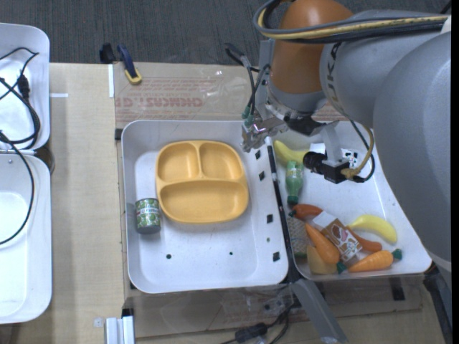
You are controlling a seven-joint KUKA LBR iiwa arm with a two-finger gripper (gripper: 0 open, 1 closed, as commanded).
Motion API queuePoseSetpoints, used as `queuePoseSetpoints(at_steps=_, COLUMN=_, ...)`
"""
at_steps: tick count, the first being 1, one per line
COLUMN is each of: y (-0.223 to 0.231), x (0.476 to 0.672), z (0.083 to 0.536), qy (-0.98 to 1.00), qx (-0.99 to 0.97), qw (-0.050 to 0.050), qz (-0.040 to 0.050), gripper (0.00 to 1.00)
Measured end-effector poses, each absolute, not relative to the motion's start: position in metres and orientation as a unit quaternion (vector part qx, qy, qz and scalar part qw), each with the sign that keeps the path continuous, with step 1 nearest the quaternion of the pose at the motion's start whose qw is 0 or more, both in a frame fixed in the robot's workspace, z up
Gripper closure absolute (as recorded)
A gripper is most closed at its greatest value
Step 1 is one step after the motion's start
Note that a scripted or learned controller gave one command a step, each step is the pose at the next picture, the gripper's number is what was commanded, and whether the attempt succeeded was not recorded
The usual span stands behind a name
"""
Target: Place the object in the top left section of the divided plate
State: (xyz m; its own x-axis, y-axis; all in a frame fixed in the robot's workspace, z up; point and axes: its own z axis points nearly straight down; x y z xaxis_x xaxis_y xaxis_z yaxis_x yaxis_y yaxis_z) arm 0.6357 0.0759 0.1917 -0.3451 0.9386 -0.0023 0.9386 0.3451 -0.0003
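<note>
I see the gripper (252,136), grip state unreadable, just right of the yellow divided plastic plate (203,181); target section lies left.

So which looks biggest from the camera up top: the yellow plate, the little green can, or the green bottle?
1. The yellow plate, by far the biggest.
2 and 3. The green bottle and the green can look about alike; the bottle is longer and thinner, the can stubbier, so no clear ranking.
</note>
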Motion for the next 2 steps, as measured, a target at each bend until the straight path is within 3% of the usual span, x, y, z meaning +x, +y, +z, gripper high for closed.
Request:
queuePoseSetpoints(at_steps=1, y=0.127, x=0.520, z=0.128, qy=0.868, qx=0.497, qw=-0.001, qz=-0.0015, gripper=1.00)
queuePoseSetpoints(at_steps=2, y=0.023, x=0.542, z=0.254, qy=0.850, qx=0.527, qw=0.001, qz=-0.0006, gripper=1.00)
